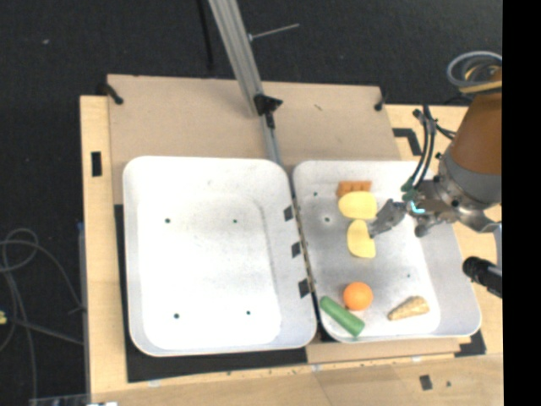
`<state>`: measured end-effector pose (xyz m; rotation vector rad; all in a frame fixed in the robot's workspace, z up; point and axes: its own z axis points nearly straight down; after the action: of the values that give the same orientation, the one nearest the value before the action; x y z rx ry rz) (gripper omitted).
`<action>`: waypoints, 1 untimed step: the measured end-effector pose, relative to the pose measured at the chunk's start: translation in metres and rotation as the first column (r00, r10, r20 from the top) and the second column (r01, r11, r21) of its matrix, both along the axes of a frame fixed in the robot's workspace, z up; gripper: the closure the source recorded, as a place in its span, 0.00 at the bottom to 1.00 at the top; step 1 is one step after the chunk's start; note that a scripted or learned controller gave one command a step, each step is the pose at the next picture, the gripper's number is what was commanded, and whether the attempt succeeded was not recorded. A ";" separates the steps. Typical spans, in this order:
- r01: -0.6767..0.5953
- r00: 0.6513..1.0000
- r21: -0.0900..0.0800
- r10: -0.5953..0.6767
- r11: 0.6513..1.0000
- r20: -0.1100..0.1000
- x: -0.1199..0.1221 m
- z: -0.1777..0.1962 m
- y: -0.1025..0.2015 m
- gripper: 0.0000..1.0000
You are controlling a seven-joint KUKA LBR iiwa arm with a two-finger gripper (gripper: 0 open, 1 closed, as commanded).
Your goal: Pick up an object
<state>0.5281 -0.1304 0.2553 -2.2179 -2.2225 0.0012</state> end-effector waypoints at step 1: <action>0.002 1.000 -0.001 -0.002 1.000 0.005 0.001 0.002 0.000 0.00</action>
<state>0.5288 -0.1307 0.2573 -2.2229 -2.2234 -0.0031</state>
